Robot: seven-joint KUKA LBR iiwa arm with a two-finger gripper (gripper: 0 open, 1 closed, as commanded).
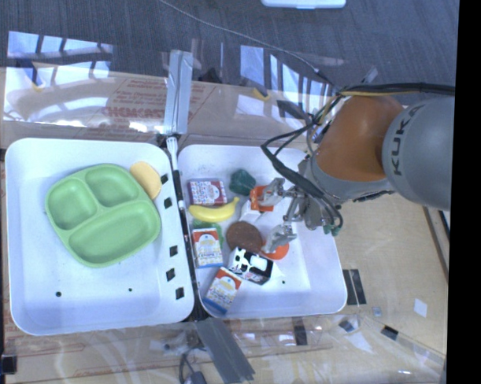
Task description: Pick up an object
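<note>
End effector [289, 220] hovers low in the right bin [320, 269], beside a brown object [245, 235]; its opening I cannot tell. Likely the approach step. Next: descend and close.

A robotics lab: an industrial arm [415, 150] over two white bins [19, 219] on a cable-strewn bench [394, 303].

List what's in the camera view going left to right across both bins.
green divided plate → yellow piece at its corner → banana → brown round thing → gripper → grey arm with the orange band. The small cartons around the banana overlap it in order, so I left them out.
</note>
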